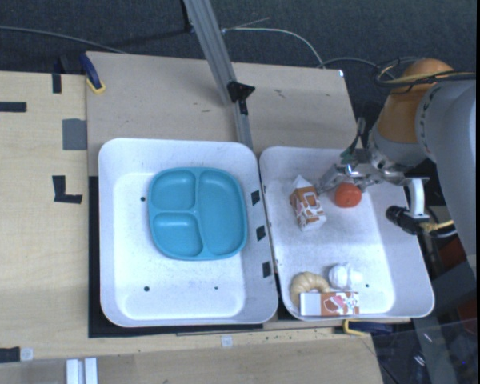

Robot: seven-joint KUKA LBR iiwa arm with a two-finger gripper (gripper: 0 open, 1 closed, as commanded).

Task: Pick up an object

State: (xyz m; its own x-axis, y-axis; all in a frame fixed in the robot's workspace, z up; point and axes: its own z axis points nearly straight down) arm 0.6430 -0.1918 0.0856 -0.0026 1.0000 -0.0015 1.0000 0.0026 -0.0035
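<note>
Gripper (346, 176) is low in the right bin (400, 282), at its upper middle, right over a small orange-red ball-like object (349, 196). Can't tell the hand state, and can't confirm contact with the ball.

Handling guess: ball looks light, round and smooth, so it'll likely roll or squirt out if pinched off-centre. Grab across its widest part, straight down.

Small orange-and-white carton (306, 206) lies tilted just left of the ball, near but apart. Probably light, crushable cardboard; take it across the flat sides.

Room: open bin floor below and right of the ball. Bin's top rim is close behind the gripper. Croissant (308, 282), a small white object (342, 276) and a flat snack box (330, 302) sit along the bottom wall, well apart. Left bin (120, 238) holds a blue divided plate (198, 213).
</note>
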